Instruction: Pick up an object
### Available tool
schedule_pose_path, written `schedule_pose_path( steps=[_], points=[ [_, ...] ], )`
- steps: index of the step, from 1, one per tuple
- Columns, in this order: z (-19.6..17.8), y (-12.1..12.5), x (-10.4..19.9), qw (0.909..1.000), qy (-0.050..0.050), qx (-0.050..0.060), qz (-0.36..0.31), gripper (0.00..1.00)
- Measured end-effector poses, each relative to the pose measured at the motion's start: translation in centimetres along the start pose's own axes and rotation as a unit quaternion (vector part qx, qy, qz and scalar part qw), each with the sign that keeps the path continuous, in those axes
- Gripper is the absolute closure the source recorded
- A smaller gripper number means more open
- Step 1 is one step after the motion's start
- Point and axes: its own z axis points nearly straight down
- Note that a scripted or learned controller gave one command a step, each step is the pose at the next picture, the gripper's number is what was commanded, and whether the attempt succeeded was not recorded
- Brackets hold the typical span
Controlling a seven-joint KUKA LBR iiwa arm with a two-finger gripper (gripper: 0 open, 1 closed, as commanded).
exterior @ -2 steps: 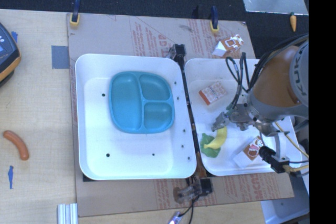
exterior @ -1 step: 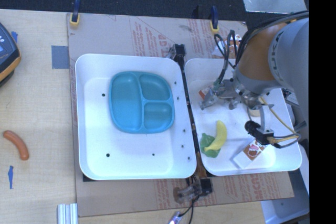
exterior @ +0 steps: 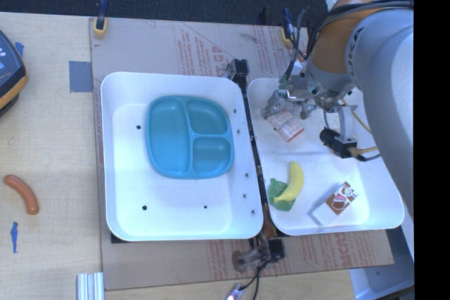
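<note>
In the right bin (exterior: 380, 221) lie a small white and red packet (exterior: 289, 128), a yellow banana (exterior: 294, 181) against a green toy (exterior: 278, 190), and a small white box with a red and brown picture (exterior: 339, 199). My gripper (exterior: 290, 109) is low over the far left part of this bin, its fingers spread apart. The packet lies just below and in front of the fingertips, not gripped between them. The arm's grey body and orange band cover the bin's far right corner.
The left bin (exterior: 119, 151) holds a blue divided plate (exterior: 190, 136). A black cable clip (exterior: 339, 144) hangs by the wrist. On the bench at left lie an orange sausage toy (exterior: 22, 194) and a dark device (exterior: 8, 67). Clamps sit between the bins.
</note>
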Motion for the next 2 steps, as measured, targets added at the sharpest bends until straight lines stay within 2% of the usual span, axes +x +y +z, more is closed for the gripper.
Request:
schedule_pose_path(
  steps=[1, 2],
  points=[
    [0.0, -3.0, -0.8, 1.0000, 0.000, 0.001, 0.000, 0.00],
    [0.1, -9.2, -1.9, 1.0000, -0.001, 0.001, 0.000, 0.00]
  ],
)
